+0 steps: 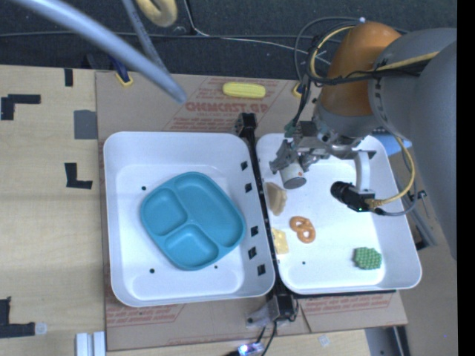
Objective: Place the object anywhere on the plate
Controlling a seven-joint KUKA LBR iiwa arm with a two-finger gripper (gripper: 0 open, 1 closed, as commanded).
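Hovering over the upper left part of the right bin (401, 273): the gripper (291, 170), whether apart or together impossible to tell. Lying below it, along the bin's left wall: a pale wedge (276, 197), a pretzel (302, 229), a yellow piece (280, 240). Sitting near the lower right corner: a green object (367, 258). Resting in the left bin (122, 162): the blue plate (191, 219).

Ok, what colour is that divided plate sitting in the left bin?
Light blue, a three-compartment plastic plate in the left white bin, plain in the camera view.
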